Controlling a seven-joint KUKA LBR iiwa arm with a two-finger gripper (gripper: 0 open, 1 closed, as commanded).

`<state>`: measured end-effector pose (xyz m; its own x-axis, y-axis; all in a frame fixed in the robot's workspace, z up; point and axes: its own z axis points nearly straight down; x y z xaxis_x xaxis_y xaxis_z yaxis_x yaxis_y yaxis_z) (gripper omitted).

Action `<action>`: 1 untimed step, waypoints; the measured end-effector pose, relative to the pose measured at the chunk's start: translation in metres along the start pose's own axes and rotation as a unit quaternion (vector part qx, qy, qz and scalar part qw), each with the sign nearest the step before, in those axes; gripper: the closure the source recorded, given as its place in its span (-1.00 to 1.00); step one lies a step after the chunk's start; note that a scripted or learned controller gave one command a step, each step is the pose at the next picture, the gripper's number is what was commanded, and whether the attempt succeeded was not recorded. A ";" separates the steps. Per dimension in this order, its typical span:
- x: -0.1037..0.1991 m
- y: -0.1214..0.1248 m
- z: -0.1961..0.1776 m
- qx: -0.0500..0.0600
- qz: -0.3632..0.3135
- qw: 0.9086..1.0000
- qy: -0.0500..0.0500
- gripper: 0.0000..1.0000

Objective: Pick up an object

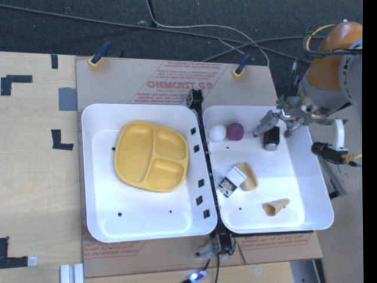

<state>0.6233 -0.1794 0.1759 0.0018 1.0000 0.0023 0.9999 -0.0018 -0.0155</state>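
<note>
Objects for picking lie in the right bin (306, 214): a white ball (217, 132) touching a purple ball (235, 131) near its upper left; a small white box (232, 181) against a tan piece (248, 176) at the middle; a tan cone (276, 206) toward the lower right; the gripper (274, 122) hangs over the bin's upper right, fingers spread apart, a dark cylindrical part just below them, nothing visibly clamped between them; the left bin (94, 175) bears a yellow divided plate (151, 155); both bins sit on a cardboard sheet (171, 81).
</note>
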 end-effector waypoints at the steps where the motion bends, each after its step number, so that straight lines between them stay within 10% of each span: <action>1: 0.000 0.003 -0.009 -0.007 -0.002 1.000 -0.001 -1.00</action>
<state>0.6268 -0.1791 0.1845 -0.0014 1.0000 -0.0003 1.0000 0.0014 -0.0015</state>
